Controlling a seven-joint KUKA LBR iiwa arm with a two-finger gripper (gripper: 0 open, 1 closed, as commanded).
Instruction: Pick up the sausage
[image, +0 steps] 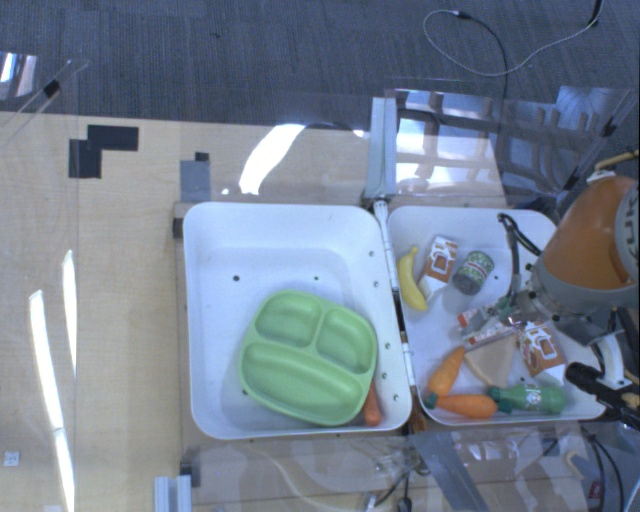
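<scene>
A short orange-brown sausage (372, 408) lies in the left bin (210, 300), in its near right corner, partly tucked under the edge of a green divided plate (308, 356). My gripper (497, 318) hangs low over the middle of the right bin (520, 225), just above a tan wedge-shaped piece (488, 358) and beside a small carton (541, 350). It is well to the right of the sausage, across the wall between the bins. The grey arm with its orange band (592, 242) comes in from the right.
The right bin holds a banana (409, 280), a second small carton (439, 258), a can (473, 271), two orange carrots (447, 370) (466, 405) and a green bottle (530, 400). A clear frame (440, 150) stands behind the bins.
</scene>
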